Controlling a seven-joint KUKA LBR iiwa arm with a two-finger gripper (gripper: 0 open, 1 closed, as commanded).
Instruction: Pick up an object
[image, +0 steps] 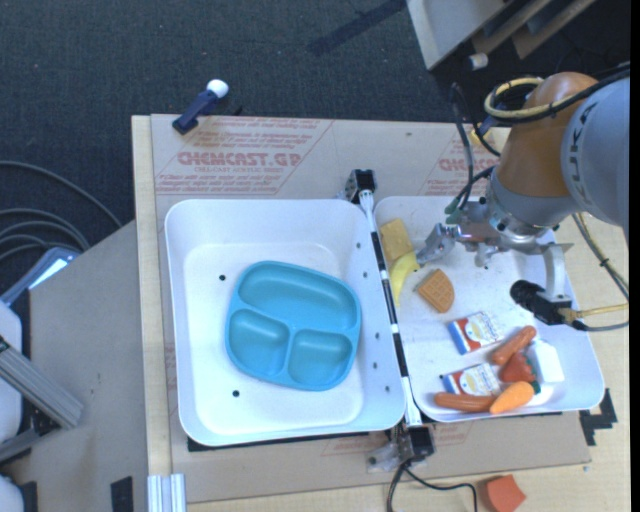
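Arm: reaching in from the right over the right bin (585, 365), orange band above the wrist, wrist hanging over the bin's upper half
Gripper (436, 247): pointing left toward the divider, tip sitting just above the cracker (436, 290) and beside the banana (401, 275); open or closed not readable at this angle, nothing visibly held between the fingers
Candidate objects: all lying in the right bin – yellow block (396, 239) by the divider, banana just below it, tan cracker close to its right
Other contents: 2 small packets (474, 330), red pieces and an orange carrot (512, 397) crowding the lower right corner
Left bin (190, 300): holding 1 blue sectioned plate (293, 325), lying flat, well apart from the gripper
Off-bench items: blue-and-white marker (199, 106) resting past the upper left edge of the board
Progress: judging as early – approaching or hovering, no lift showing, every object appearing to rest on the bin floor
Remaining: closing on 1 item, raising it clear of the bin
Risk: banana, block and cracker sitting close together, likely crowding the fingers
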